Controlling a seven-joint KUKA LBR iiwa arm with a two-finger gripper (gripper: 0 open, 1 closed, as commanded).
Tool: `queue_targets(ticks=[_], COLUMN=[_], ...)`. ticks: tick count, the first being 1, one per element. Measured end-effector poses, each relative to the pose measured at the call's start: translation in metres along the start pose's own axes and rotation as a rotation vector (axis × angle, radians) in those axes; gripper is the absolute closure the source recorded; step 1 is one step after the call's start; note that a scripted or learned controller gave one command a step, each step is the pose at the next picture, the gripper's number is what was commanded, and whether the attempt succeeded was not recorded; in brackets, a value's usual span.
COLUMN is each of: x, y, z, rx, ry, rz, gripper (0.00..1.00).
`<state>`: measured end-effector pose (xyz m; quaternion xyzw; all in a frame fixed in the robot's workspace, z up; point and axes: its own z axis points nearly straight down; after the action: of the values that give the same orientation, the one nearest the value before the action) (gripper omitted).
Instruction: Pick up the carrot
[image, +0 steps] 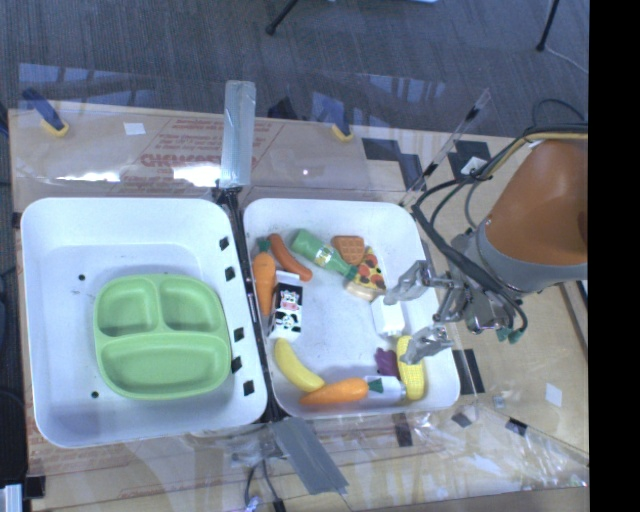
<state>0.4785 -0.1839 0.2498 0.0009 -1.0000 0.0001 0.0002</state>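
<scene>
Nothing is lifted yet. The gripper (418, 310) is seen spread wide and empty at the right bin's (330, 208) right wall, near the corn (411, 376). A carrot (335, 392) is left lying at the near edge, another carrot (263, 283) by the left wall. Approach and grasp, it is judged, remain; the intended carrot cannot be told.

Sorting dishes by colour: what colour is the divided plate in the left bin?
Light green, seen in the camera view: the divided plastic plate.
</scene>
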Motion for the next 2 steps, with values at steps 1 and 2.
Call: queue_targets(ticks=[1,2], x=[0.001,-0.007], y=[0.061,0.049], z=[0.124,0.153], rx=[-0.006,0.000], ry=[0.010,-0.018], rz=[-0.074,0.067], gripper=[0.00,0.00])
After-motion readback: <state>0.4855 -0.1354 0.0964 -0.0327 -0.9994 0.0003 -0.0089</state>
